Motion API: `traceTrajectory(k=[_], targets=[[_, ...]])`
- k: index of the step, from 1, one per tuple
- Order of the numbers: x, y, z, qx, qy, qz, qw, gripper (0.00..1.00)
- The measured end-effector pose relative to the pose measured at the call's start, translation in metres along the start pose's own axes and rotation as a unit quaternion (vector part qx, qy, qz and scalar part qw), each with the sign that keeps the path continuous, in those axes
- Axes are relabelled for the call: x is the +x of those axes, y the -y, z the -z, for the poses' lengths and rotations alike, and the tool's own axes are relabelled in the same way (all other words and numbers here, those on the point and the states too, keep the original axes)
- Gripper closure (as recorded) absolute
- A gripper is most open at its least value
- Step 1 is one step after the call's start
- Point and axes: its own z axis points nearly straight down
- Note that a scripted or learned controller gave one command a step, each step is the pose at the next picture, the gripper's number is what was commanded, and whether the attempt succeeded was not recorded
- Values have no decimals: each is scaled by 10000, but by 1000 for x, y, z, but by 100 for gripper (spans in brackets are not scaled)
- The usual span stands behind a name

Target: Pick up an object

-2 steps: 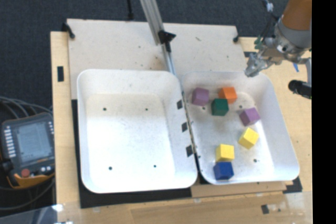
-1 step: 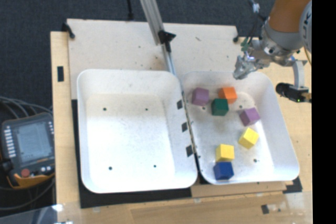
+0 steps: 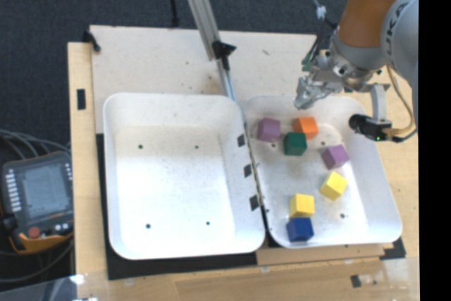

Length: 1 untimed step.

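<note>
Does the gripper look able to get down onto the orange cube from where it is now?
Probably yes. The gripper hangs just above the orange cube with nothing between them. The green cube touches its near side, which might crowd one finger.

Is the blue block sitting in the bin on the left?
No, the blue block lies in the right bin, at its near edge beside a yellow block.

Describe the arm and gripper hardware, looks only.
The arm has a grey shell with a broad orange band above the wrist. Below it sits a metallic wrist block, ending in a small pale grey two-finger gripper. Thin cables run beside the wrist, and a black module with a cable hangs at its side.
</note>
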Motion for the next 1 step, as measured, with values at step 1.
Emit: traceTrajectory(k=[1], targets=[[63,5,5,5,-8,10,10000,100]])
